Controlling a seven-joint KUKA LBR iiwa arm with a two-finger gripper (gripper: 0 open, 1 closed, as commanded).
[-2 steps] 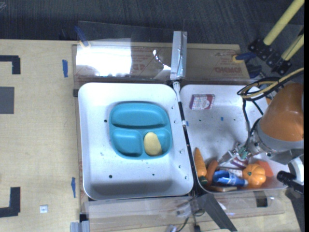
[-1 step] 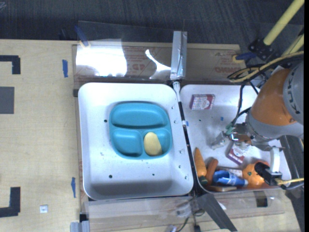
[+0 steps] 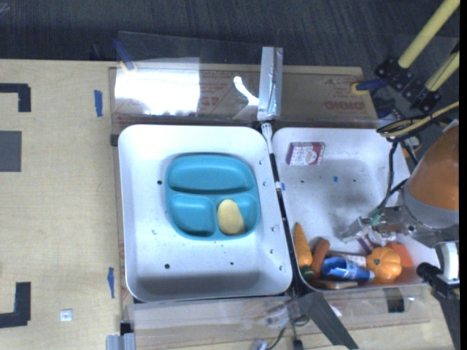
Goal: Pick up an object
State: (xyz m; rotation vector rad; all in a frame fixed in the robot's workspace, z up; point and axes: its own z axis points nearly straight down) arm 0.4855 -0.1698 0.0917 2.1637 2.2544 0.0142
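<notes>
Two white bins are set on the bench point(image 3: 51, 232). The tool point(image 3: 363, 228) is seen released near the right bin's point(image 3: 343, 173) bottom edge.

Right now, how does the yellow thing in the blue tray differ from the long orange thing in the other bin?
The yellow thing is pale, rounded and egg-shaped; the orange thing is long and thin. The yellow thing lies alone in the blue tray; the orange thing lies against other items at its bin's left wall. Both look like toy food.
</notes>
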